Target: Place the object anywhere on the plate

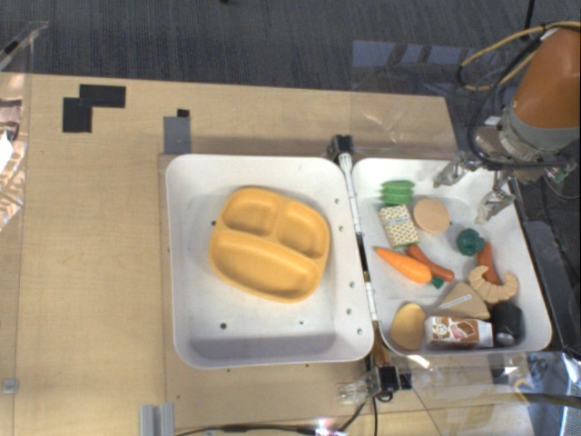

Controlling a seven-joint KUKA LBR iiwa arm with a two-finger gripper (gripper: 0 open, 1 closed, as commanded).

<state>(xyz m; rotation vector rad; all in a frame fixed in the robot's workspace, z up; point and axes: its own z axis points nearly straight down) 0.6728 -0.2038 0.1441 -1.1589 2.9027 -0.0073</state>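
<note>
The gripper (pixel 474 189) hangs open with nothing between its fingers over the right bin (pixel 536 284), well apart from the yellow plate (pixel 270 242).

The left bin (pixel 186 243) is occupied at its middle by a yellow divided plate (pixel 270 243); bare white floor is left all around the plate, widest along the near edge and the left side. The right bin (pixel 536 284) is crowded: a green piece (pixel 397 192), a patterned block (pixel 398 225), a tan disc (pixel 431 215), two carrots (pixel 413 263), a small green knob (pixel 468 241), a croissant (pixel 495 285), a bottle (pixel 461 331) and a dark piece (pixel 507 321) are packed closely together, with little room left between them. Open floor remains only at the far right corner, over which the gripper (pixel 474 187) is seen.
</note>
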